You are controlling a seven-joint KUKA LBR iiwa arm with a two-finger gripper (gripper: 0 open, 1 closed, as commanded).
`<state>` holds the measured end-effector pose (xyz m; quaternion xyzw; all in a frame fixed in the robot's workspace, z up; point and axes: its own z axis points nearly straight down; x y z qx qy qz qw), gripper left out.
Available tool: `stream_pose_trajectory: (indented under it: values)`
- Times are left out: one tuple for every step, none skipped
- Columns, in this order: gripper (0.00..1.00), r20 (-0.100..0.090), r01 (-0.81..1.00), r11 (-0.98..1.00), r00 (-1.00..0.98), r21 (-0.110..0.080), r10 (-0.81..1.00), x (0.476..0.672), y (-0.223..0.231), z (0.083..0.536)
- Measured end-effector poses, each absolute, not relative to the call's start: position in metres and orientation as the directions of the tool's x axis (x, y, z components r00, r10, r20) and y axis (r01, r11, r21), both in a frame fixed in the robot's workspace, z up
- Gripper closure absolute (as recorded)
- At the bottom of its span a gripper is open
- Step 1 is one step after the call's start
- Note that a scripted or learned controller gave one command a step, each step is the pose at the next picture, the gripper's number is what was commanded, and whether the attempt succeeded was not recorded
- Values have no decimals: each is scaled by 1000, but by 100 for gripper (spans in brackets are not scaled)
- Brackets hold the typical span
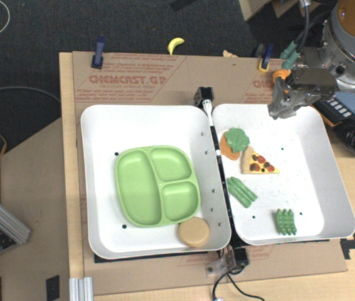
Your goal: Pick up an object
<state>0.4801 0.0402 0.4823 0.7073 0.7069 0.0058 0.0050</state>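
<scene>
My gripper hangs over the far edge of the right bin, up and to the right of the toys in it. That bin holds an orange piece topped with a green leafy piece, a pizza slice, a green bean pod and a small green ridged piece. In the left bin lies a green divided plate, with a tan round cookie at its near right corner. Nothing hangs below the gripper.
The bins stand on a cardboard sheet held by blue clamps at its far edge. A black clip joins the bins at the back. A yellow curved item lies beyond the sheet.
</scene>
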Motion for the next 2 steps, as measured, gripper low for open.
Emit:
stream_pose_trajectory:
  values:
    - [100,-1,1000,5,-5,-10,1000,478,89,384]
    - [100,2,1000,3,-3,5,1000,480,107,431]
